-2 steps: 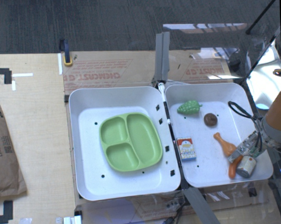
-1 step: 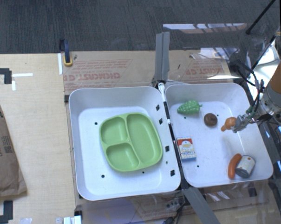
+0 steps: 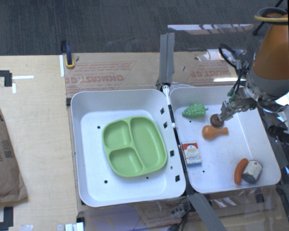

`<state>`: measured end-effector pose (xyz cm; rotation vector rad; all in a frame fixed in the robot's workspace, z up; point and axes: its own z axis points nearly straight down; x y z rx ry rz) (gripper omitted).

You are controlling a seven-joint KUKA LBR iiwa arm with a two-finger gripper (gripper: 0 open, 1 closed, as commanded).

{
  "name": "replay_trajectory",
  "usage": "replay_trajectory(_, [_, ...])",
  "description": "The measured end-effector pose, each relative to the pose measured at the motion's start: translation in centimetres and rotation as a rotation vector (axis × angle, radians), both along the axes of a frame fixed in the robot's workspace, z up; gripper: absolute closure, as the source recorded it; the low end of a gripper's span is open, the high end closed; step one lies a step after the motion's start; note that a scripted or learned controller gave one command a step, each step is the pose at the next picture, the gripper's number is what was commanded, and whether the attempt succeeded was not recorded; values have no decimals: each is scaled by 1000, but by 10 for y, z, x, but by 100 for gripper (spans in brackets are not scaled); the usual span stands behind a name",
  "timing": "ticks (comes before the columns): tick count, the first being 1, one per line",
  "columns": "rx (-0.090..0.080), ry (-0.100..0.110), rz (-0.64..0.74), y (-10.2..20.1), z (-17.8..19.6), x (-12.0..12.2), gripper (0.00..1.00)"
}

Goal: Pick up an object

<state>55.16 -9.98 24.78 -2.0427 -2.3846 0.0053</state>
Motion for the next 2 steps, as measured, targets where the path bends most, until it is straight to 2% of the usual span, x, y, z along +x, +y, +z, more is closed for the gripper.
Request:
replay_trajectory(1, [0, 0, 0, 0, 0, 0, 0])
replay_trajectory(2, [-2, 4, 3, -1, 6, 1, 100])
